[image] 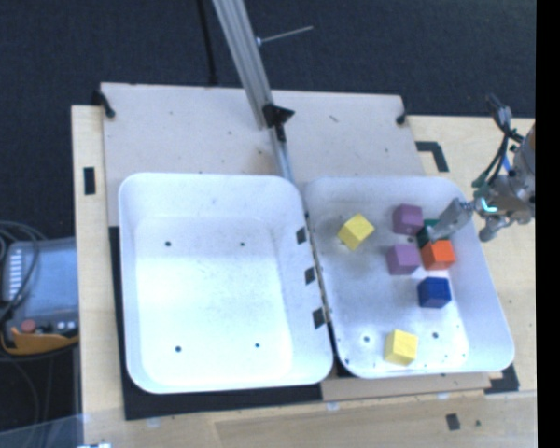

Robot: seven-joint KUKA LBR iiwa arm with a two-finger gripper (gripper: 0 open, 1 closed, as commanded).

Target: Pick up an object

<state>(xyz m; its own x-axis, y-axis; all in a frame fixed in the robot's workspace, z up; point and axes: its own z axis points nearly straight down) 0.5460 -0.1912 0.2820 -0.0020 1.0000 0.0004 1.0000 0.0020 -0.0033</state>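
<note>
We see an orange cube (438, 253) in the upper right part of the right bin (490, 329), touching a purple cube (402, 258) on its left, with a second purple cube (408, 218) above and a blue cube (434, 292) below. The gripper (441, 226) hangs just over the orange cube, and we cannot tell how its jaws stand. Two yellow cubes (356, 231) (401, 346) lie further off, and the left bin (140, 199) sits alongside.
</note>
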